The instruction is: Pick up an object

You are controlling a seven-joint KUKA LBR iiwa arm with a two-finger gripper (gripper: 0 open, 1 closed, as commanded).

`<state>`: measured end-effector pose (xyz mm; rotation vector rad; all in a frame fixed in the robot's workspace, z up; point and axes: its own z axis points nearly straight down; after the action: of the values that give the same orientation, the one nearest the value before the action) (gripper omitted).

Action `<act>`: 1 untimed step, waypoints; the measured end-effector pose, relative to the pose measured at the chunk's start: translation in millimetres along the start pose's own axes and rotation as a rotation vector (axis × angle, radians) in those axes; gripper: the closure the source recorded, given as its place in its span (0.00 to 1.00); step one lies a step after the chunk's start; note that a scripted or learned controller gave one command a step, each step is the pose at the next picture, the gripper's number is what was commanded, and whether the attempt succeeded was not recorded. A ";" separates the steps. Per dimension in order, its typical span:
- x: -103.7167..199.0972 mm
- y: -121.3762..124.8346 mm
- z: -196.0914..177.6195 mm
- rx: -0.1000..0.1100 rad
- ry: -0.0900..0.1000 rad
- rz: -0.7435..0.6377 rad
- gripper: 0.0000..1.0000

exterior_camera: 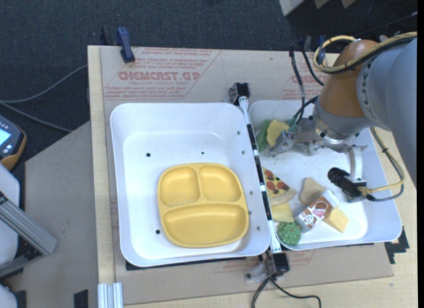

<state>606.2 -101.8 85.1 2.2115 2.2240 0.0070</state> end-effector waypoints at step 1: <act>-4.9 48.6 1.3 0.012 0.001 0.005 0.00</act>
<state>654.9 -106.4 84.1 2.2230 2.2250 -0.0058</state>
